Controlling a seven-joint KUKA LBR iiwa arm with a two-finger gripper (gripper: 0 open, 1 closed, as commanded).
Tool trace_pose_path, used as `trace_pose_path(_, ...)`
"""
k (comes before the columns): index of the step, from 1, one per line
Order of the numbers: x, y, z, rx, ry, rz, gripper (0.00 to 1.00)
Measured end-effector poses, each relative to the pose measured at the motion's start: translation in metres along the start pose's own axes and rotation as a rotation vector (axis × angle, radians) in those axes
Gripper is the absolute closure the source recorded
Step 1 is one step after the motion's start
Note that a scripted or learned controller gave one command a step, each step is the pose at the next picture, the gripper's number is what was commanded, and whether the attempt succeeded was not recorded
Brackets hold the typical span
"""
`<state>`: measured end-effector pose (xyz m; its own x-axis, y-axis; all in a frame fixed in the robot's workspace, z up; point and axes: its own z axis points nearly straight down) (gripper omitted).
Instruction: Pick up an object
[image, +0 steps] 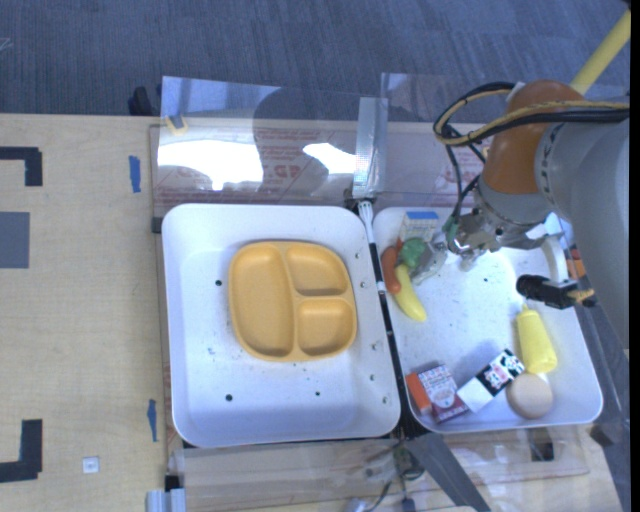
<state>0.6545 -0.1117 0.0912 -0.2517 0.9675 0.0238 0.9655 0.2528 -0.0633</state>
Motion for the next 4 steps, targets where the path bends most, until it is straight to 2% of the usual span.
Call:
trace_pose_path(2,0.006,-0.003,0.009,0.016,-0.002,0.123,0.00)
trace_pose_path(3,0.007,-0.003,0.009,0.016,-0.006,0.096,0.00)
trace_pose_path(4,-0.014,-0.017,-0.041,-0.066,-0.027,-0.029,0.00)
